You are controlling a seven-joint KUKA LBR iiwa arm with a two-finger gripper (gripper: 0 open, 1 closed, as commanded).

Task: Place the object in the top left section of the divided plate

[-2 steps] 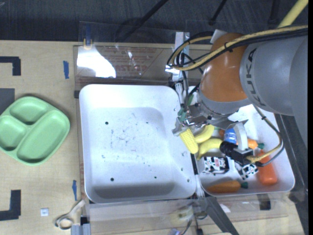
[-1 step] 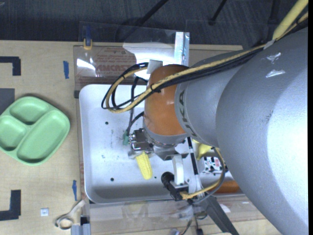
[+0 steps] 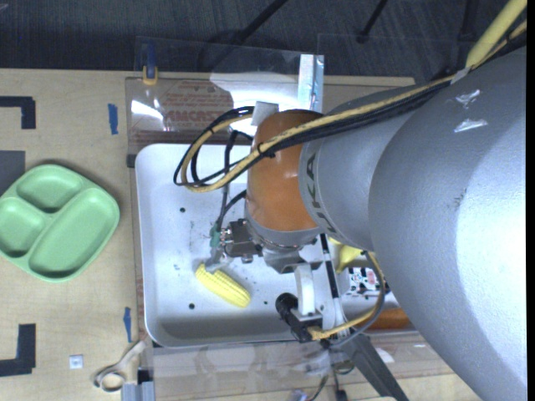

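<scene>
1. The grey arm (image 3: 451, 182) looms closest, reaching over the white bin (image 3: 159, 224).
2. Its claw (image 3: 219, 253) sits just above the corn (image 3: 222, 285); grip unclear.
3. The green plate (image 3: 55, 220) rests on the counter (image 3: 67, 324), far left.

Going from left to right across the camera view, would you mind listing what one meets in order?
Green divided plate → left wall of the white bin → yellow corn cob → the arm's orange band → the grey arm body.

White bin (image 3: 159, 224) on wooden bench (image 3: 67, 324)
</scene>
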